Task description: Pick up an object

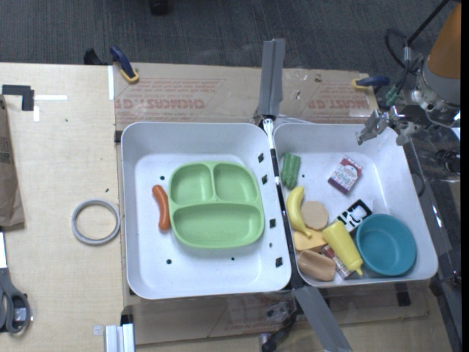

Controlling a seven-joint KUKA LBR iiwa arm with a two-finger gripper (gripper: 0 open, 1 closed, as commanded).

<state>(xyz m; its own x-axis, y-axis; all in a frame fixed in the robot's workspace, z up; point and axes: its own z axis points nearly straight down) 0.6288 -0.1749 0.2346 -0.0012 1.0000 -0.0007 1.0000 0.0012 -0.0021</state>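
My gripper (382,132) hangs over the far right corner of the right bin (322,139), open, with nothing between its fingers. Below it in that bin lie a small red and white box (345,174), a green vegetable (291,171), a banana (294,207), a tan disc (316,214), a black and white card (355,214), a yellow bottle (343,244), a brown bun (316,266) and a blue bowl (385,244). The box is the nearest thing to the gripper, and the two are well apart.
The left bin (139,167) holds a green divided plate (216,204) and an orange sausage (161,207). A grey divider post (271,79) stands between the bins at the back. A tape ring (96,221) lies on the bench at left. Cables run beside the arm at right.
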